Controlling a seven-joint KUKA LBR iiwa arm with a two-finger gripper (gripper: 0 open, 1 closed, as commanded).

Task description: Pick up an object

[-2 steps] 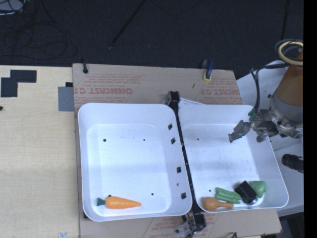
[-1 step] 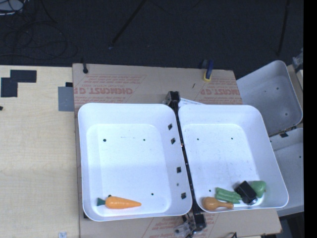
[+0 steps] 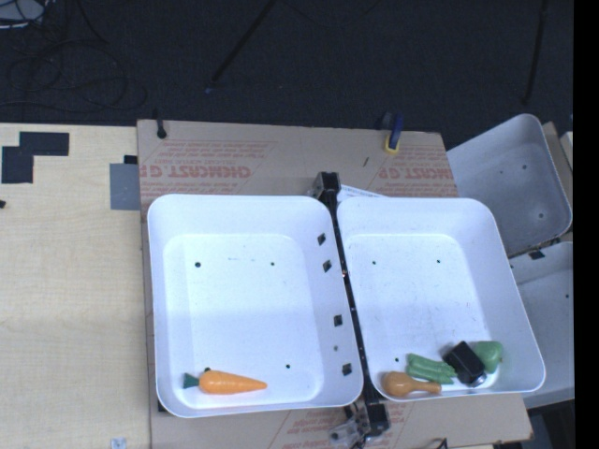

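Observation:
An orange carrot (image 3: 231,382) with a green top lies in the left bin (image 3: 168,232) near its front left corner. In the right bin (image 3: 496,241), at the front right, several items are bunched together: a tan pear-shaped piece (image 3: 409,385), a green pod (image 3: 430,369), a black block (image 3: 465,362) and a green rounded piece (image 3: 489,353).
The two bins sit side by side on a cardboard sheet (image 3: 281,162), joined by a black divider strip (image 3: 339,297). A grey metal plate (image 3: 510,171) stands at the right. A blue-and-yellow clamp (image 3: 394,132) holds the cardboard's far edge.

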